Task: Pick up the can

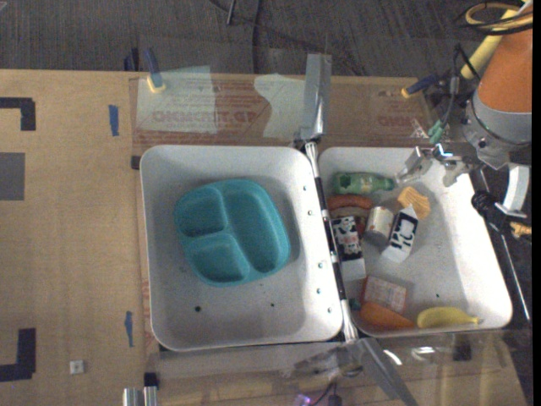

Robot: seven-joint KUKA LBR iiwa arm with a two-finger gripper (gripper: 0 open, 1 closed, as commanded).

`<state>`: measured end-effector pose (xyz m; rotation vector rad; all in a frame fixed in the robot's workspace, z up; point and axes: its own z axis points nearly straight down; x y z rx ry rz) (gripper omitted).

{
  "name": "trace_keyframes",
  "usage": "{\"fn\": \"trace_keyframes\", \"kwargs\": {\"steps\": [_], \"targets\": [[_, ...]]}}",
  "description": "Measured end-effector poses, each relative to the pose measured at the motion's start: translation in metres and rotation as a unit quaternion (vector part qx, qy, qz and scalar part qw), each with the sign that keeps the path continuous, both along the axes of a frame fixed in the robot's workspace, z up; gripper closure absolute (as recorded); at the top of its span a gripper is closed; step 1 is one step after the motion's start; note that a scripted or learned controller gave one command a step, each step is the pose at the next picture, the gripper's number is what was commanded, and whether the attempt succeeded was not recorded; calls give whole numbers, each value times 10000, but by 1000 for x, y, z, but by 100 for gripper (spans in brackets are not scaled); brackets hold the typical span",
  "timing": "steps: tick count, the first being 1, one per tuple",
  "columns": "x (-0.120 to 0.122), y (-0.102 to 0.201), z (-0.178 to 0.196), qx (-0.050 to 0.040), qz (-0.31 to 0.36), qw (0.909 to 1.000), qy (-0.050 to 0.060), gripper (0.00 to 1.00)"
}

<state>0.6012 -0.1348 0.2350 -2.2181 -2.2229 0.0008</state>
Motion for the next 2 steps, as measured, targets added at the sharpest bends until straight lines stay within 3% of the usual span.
{"fn": "trace_keyframes", "kwargs": {"steps": [1,2], "targets": [[-7,3,-133,-5,-348,9994,-13,0],[-66,13,-144,-10,-687,9976,-72,0]]}}
